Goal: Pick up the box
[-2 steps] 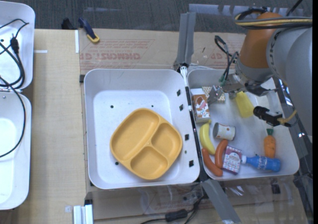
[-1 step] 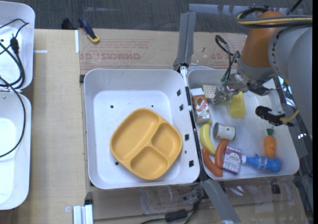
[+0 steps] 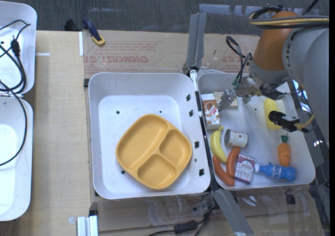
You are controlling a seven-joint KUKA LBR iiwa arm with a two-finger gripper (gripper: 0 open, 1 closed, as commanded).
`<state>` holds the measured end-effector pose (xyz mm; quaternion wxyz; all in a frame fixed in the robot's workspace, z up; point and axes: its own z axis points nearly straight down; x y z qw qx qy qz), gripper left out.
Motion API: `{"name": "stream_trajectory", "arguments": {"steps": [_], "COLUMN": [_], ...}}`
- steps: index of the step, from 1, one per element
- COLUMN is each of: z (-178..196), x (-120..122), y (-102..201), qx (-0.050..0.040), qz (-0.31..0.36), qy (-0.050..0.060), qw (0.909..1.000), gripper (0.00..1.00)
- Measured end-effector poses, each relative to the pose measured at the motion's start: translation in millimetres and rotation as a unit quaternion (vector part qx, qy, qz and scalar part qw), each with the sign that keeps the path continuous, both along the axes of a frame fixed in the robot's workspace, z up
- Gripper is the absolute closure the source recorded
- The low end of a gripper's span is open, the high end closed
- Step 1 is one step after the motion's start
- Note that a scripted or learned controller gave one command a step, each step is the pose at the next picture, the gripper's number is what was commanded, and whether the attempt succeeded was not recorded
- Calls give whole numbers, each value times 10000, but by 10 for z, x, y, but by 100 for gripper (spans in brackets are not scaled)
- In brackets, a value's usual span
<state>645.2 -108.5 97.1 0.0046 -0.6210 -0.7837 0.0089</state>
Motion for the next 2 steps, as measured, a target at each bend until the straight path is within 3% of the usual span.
{"name": "stream_trajectory", "arguments": {"steps": [1,2], "z": [100,348], "x": [1,98], "y": [-17,23], "qx": [-14,41], "qz": [1,1062], "qy": [0,-102], "qw": [10000,9943], "gripper": [100,100]}}
